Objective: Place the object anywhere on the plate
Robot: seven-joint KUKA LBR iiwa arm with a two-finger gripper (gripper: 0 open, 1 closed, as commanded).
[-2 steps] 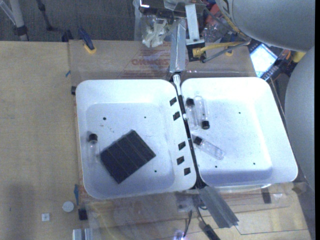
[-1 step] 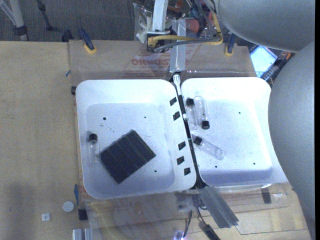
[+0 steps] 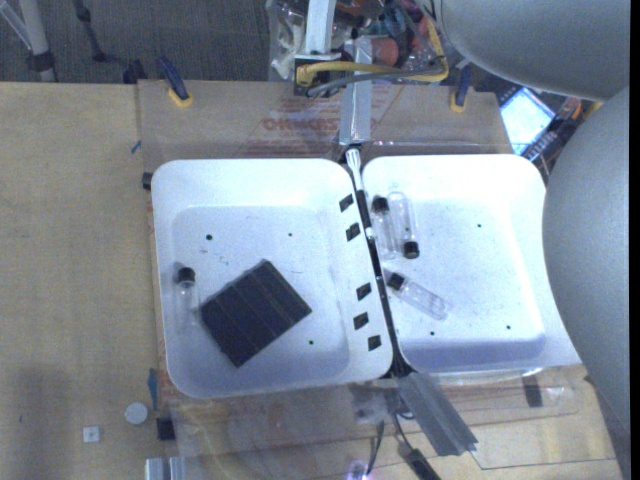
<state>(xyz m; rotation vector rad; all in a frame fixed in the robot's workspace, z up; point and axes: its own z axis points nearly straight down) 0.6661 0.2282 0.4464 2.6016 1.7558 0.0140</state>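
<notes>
A dark, ribbed square plate (image 3: 255, 311) lies flat and turned at an angle in the left bin (image 3: 250, 183). Just off the plate's left corner lies a small clear vial with a black cap (image 3: 185, 283). In the right bin (image 3: 480, 188), near the divider, are three more clear vials with black caps: one (image 3: 380, 208) close to the divider, one (image 3: 403, 226) beside it, and one (image 3: 420, 296) lying nearer the front. My gripper (image 3: 330, 38) hangs beyond the far edge of the bins, amid cables and hardware, well away from the plate and the vials.
The arm's large grey body (image 3: 590, 268) covers the right side and the upper right corner. A black-marked divider (image 3: 362, 258) runs between the bins. Blue and orange clamps (image 3: 175, 86) sit at the bench's far edge. Small loose parts (image 3: 135, 413) lie front left.
</notes>
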